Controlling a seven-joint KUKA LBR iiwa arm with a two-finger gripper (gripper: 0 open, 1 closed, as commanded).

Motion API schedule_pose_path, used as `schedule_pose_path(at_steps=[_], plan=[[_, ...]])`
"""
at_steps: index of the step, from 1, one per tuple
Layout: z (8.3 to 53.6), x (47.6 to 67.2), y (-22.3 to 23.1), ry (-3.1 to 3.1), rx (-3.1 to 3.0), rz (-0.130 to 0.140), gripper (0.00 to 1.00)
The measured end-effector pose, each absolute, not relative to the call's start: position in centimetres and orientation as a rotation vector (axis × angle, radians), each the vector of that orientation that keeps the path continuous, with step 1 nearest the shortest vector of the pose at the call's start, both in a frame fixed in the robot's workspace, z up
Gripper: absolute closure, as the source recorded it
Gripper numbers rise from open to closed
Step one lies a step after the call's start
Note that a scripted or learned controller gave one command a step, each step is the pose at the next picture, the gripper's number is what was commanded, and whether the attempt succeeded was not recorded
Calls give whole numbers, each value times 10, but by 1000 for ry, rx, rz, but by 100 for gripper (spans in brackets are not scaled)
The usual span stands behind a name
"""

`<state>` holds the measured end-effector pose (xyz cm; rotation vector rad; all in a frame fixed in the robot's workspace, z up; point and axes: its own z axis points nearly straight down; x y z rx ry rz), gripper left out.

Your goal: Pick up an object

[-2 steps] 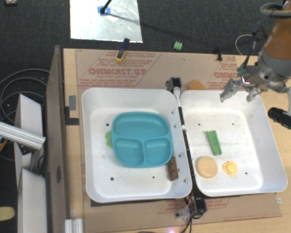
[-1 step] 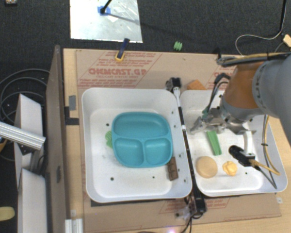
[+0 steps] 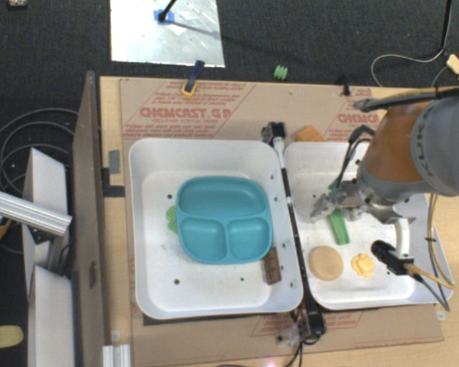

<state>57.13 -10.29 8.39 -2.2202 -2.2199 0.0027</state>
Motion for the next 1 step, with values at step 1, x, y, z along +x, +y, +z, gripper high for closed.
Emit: schedule_pose_path(at_steps=[1], plan=[[95, 574, -102, -2224, -2221, -4, 100]])
